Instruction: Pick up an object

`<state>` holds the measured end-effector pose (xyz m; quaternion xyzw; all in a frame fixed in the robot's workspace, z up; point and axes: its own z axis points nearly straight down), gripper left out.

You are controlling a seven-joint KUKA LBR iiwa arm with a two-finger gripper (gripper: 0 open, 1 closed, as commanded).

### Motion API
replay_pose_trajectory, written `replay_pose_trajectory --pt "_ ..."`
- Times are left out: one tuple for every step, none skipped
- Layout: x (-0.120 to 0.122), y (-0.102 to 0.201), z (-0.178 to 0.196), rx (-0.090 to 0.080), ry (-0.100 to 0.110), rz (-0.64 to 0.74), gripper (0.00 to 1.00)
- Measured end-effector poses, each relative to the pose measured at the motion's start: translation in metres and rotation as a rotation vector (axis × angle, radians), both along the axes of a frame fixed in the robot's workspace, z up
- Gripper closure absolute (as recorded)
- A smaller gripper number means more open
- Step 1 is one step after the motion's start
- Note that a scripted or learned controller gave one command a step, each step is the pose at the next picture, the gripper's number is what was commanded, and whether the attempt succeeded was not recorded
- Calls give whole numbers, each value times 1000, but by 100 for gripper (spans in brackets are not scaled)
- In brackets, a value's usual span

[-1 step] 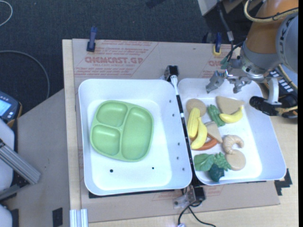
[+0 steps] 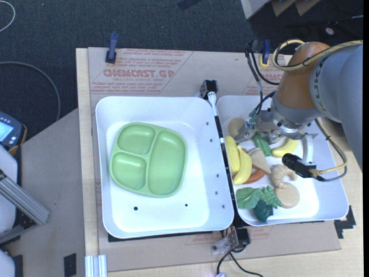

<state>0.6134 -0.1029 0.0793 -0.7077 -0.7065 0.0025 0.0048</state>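
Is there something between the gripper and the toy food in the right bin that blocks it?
Nothing visible blocks it. The gripper is already down among the toy food in the right bin, directly over the pile, with the bananas beside it. Whether it holds anything cannot be told.

Robotics lab. My bench (image 2: 86,149) is a board still in its printed protective film, held by blue clamps (image 2: 112,47), standing on dark carpet (image 2: 52,16). Loose cables (image 2: 34,77) run across the floor, aluminium framing (image 2: 23,203) sits at the left, and toy food (image 2: 262,172) fills one white bin (image 2: 331,203)
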Motion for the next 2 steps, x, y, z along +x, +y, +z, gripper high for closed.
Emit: replay_pose_trajectory --pt "-52 8 7 -9 -11 -4 0" --pt "-9 9 6 -4 -14 4 0"
